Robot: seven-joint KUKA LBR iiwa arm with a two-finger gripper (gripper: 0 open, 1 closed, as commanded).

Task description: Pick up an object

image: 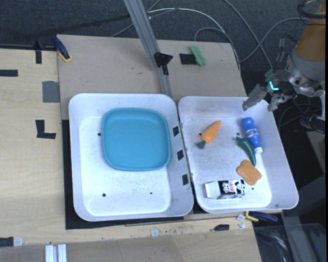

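Hovering above the far right corner of the shallow white right-hand bin [279,146], the grey two-finger claw [264,98] gaped wide, grasping nothing. Lay untouched on the bin floor: blue plastic bottle [250,131], orange toy carrot [210,132], tan biscuit-shaped piece [249,172]. Left undone: descent, grip, lift.

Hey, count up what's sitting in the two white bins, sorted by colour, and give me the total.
Blue: 2, plate and bottle
Orange: 2, toy carrot and biscuit-like piece
Green: 1, small item
White: 1, cow-print carton
Total: 6
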